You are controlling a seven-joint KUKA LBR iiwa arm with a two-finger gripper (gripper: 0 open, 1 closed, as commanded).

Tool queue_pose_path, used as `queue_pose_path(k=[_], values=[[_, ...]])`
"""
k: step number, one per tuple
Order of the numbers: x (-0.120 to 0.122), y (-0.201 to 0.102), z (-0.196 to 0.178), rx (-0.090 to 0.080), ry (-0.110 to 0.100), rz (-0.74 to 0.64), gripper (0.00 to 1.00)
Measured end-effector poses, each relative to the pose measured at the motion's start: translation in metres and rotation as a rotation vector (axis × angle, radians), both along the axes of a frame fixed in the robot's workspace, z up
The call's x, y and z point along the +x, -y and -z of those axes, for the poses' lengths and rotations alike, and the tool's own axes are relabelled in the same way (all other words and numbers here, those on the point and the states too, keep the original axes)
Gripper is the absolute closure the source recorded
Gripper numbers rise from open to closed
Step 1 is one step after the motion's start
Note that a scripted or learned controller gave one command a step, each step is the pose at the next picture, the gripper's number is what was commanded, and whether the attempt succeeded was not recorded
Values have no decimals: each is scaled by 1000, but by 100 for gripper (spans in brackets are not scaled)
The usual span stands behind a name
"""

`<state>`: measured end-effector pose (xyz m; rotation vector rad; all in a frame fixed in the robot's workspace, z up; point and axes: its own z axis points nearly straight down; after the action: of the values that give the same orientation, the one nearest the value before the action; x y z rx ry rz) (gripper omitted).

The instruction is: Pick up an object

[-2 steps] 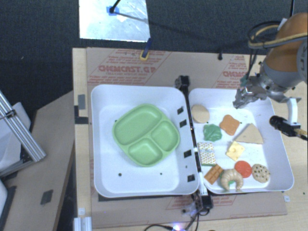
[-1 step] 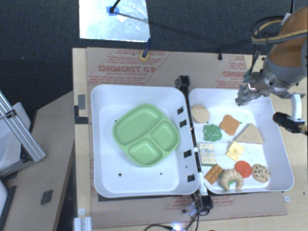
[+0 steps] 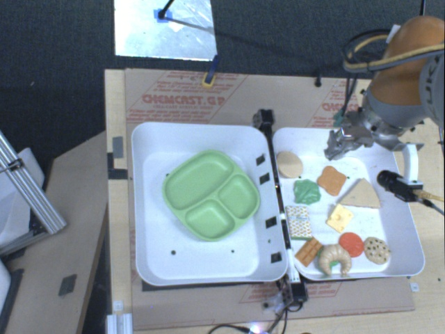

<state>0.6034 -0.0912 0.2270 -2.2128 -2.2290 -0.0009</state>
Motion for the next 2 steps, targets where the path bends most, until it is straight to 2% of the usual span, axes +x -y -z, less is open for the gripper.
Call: queue_pose_path(k=[1, 2], values=[[-37, -48, -1, 1, -2, -2, 100], [-63, -84, 5, 1, -2, -1, 100]])
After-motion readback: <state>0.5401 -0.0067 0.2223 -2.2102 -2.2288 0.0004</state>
